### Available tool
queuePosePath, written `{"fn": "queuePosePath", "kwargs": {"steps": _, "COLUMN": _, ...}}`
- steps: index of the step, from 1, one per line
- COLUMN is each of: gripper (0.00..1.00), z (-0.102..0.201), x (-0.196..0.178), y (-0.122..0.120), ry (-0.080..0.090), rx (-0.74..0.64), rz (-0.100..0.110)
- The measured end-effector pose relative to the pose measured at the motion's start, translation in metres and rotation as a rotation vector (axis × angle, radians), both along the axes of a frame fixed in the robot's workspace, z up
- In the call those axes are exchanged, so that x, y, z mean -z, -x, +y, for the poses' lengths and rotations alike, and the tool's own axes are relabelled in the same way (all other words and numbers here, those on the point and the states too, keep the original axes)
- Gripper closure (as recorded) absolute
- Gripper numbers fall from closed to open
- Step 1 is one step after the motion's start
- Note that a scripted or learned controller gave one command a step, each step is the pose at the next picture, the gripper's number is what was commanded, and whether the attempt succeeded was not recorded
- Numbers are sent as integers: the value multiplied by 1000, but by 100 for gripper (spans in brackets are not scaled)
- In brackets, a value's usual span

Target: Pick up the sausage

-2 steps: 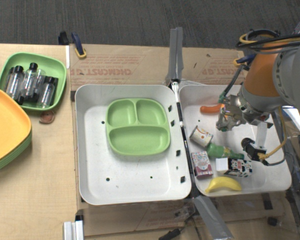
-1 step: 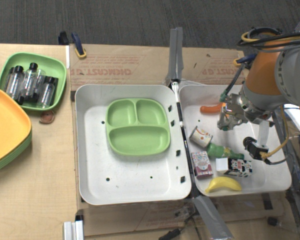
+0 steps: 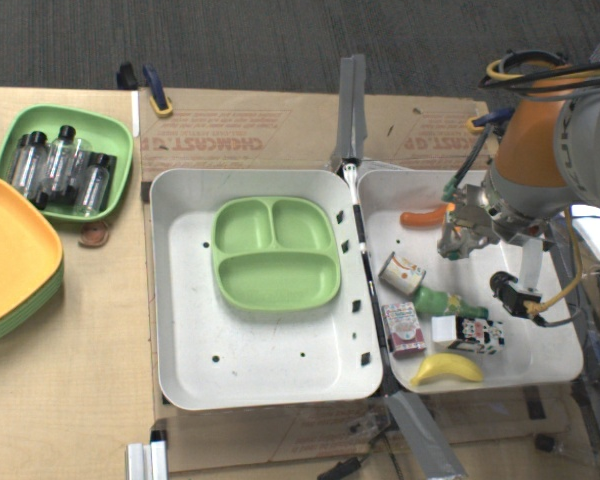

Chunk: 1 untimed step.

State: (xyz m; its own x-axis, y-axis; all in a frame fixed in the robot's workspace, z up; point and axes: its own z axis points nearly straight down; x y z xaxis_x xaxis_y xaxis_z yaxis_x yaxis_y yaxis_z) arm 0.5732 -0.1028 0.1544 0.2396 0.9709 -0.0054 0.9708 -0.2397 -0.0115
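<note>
The sausage point(image 3: 421, 218) is a small orange-red piece lying near the back wall of the right bin point(image 3: 555, 368). My gripper point(image 3: 454, 236) hangs low over that bin, just to the right of the sausage's right end and close to it. From this angle I cannot make out contact between the two. The grey wrist and orange band rise behind it toward the right.
In front of the sausage lie a small can point(image 3: 403, 273), a green item point(image 3: 435, 300), a pink carton point(image 3: 404, 328), a black-and-white pack point(image 3: 477, 332) and a banana point(image 3: 447, 369). The left bin point(image 3: 180, 348) holds a green divided plate point(image 3: 276, 251). A green tray of bottles point(image 3: 65, 163) and yellow plates point(image 3: 15, 258) sit far left.
</note>
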Motion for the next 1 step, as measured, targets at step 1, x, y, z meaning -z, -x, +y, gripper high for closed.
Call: {"fn": "queuePosePath", "kwargs": {"steps": 1, "gripper": 100, "z": 5, "x": -55, "y": -10, "ry": -1, "rx": -16, "rz": -10}}
